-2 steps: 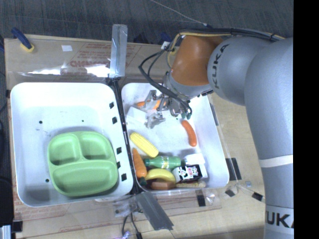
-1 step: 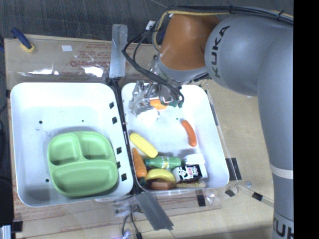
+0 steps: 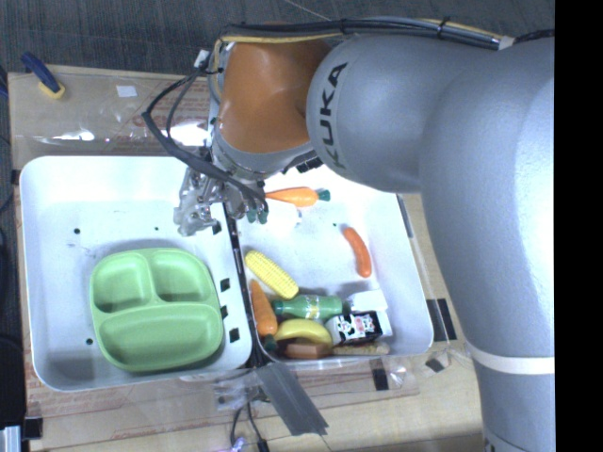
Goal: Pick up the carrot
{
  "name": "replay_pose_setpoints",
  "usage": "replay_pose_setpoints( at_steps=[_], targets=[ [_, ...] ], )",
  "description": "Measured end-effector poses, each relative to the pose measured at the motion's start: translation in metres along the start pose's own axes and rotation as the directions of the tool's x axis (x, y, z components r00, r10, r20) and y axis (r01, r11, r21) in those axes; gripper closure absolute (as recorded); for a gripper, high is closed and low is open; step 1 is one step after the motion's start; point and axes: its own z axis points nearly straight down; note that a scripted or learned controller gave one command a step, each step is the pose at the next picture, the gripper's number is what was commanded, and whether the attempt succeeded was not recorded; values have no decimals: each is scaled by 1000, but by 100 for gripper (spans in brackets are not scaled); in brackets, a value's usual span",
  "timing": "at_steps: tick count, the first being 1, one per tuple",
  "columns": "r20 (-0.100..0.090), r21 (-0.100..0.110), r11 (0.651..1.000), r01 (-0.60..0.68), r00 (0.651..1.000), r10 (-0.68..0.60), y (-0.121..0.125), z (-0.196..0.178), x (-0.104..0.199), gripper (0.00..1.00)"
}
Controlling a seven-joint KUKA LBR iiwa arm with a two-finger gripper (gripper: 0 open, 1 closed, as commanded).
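The big grey arm [image 3: 433, 92] reaches in over the two white bins. Its gripper [image 3: 203, 205] hangs low over the far end of the left bin [image 3: 57, 196], close to the wall between the bins. You cannot tell if the gripper is wide or narrow, because the metal parts are blurry and bunched up.

The carrot [image 3: 292, 196] lies in the right bin [image 3: 405, 281], just to the right of the gripper and about level with it. Nothing is touching it. Its green top points away from the gripper.

Further right and a bit nearer lies a sausage [image 3: 357, 250]. Nearer than the gripper, in the right bin, there is a corn cob [image 3: 270, 273], a green bottle [image 3: 309, 306], a banana [image 3: 301, 330] and a small black and white carton [image 3: 358, 326].

A green tray [image 3: 155, 309] with three parts sits in the left bin, nearer than the gripper and slightly left.
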Motion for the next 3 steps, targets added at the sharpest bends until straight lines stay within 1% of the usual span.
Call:
replay_pose_setpoints(
  at_steps=[1,2,3],
  targets=[
    [2,2,998,-64,998,64,63,-4,6,100],
    [-1,4,978,-210,978,210,93,-5,69,100],
    [4,0,951,-309,951,309,147,-52,109,100]
  ],
)
